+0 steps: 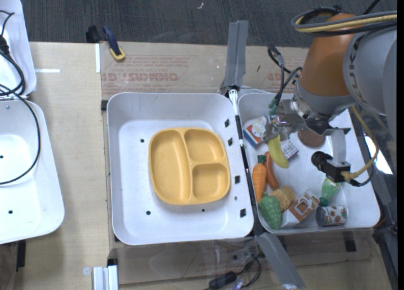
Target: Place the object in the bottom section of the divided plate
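The gripper (279, 132) hung over the right bin (363, 214) at centre right of the frame, and a yellow banana (278, 152) showed just under it; whether its jaws gripped the banana could not be told. A sound grip would call for a straight lift before crossing left to the divided plate (189, 165). The carrots (263, 176), green strawberry (270, 211) and can (331, 215) crowded close, and the rim between the bins stood in the path.
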Controlling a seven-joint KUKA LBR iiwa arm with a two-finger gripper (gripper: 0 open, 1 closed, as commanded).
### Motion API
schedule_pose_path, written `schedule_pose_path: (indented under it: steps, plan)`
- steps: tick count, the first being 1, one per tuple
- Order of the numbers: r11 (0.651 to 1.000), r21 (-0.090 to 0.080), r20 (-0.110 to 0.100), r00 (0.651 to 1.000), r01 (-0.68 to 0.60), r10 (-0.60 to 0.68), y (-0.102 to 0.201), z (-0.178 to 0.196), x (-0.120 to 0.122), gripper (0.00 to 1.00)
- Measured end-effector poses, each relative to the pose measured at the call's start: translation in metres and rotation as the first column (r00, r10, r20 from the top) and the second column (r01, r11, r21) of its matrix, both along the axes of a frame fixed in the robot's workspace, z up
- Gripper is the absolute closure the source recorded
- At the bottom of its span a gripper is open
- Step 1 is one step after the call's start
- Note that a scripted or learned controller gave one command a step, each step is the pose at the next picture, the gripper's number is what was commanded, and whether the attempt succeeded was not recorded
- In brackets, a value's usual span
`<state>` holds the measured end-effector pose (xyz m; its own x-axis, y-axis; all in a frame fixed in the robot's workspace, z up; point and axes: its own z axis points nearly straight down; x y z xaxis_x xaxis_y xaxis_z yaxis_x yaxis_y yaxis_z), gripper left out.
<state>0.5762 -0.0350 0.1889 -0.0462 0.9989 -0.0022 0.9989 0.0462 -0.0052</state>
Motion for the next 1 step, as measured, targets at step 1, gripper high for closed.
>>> schedule_pose_path:
  steps: [1]
  plan:
    - [0.964,0.001,0.003,0.964,-0.265,0.265,0.0503,0.0006,0.0464,1.0]
